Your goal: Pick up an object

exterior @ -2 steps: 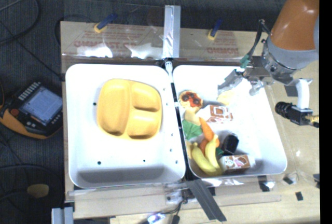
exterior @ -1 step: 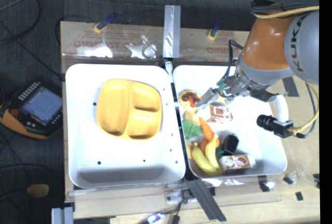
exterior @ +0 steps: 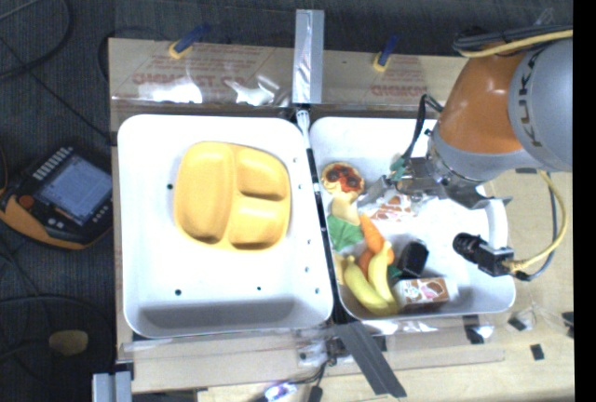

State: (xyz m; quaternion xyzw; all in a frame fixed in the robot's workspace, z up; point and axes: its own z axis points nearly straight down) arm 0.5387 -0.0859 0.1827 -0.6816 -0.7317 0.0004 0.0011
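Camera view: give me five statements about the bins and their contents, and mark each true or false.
1. The yellow divided tray lies in the left bin. True.
2. The bananas lie in the left bin. False: they are in the right bin, near its front edge.
3. The gripper is over the right bin. True.
4. The small brown box sits on the yellow tray. False: it lies beside the bananas.
5. The carrot lies in the right bin. True.
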